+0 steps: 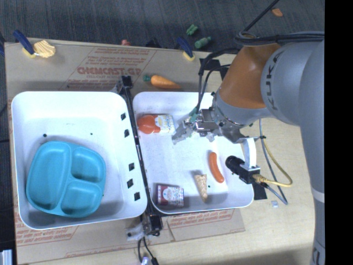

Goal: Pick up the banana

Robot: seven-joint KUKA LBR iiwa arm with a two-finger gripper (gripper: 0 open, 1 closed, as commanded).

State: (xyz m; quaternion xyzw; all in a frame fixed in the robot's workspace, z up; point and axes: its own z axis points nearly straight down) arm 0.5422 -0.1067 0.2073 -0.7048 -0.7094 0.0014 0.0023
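Observation:
My gripper hangs over the middle of the right bin, just right of a red tomato-like ball and a white packet. It does not touch either of them. A pale tan wedge-shaped piece lies near the bin's front wall, and I cannot tell what it is. An orange-red sausage lies to its right. The grey and orange arm covers the bin's right rear part and hides what lies under it.
A dark red box sits at the right bin's front. The left bin holds a blue divided tray. A carrot lies on the cardboard behind the bins. Blue clamps and a yellow piece sit at the back edge.

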